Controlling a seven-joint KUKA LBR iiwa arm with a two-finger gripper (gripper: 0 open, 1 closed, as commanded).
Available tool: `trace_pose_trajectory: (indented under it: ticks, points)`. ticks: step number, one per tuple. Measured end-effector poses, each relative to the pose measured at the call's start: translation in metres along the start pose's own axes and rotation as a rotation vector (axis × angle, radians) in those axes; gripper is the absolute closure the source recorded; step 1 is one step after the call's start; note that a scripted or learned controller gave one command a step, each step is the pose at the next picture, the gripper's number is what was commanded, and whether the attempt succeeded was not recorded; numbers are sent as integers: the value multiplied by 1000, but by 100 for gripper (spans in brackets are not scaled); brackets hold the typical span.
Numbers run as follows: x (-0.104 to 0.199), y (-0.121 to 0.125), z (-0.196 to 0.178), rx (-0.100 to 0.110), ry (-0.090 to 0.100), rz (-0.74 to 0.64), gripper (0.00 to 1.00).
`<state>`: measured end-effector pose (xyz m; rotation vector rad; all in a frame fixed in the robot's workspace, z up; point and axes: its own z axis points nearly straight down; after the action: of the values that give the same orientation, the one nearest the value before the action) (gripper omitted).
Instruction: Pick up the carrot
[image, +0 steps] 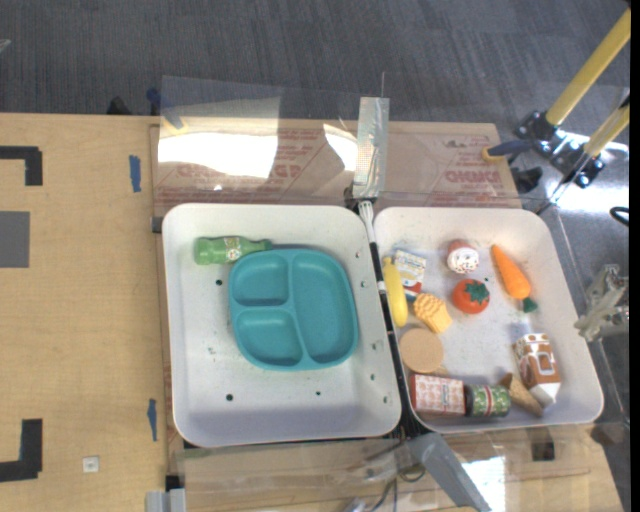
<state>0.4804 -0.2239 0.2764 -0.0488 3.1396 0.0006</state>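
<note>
While the carrot (512, 273) lay untouched in the right bin (575, 300), no grasp had begun.
Descending along its length, clear of the tomato (471, 296), looked wisest; the tool's (600, 305) state I cannot tell.

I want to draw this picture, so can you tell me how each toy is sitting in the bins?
carrot: lying flat, right bin, leaf end toward the bench front.
tomato: resting beside the carrot, apart from it.
green bottle: lying on its side, left bin.
teal plate: flat, nothing on it.
banana: lying along the right bin's left wall.
can: on its side.
gripper: at the right bin's edge, holding nothing.
</note>
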Motion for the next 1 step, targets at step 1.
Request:
trace_pose_trajectory:
  ticks: [1]
  points:
    - [-3,0,-14,5,-12,-1,100]
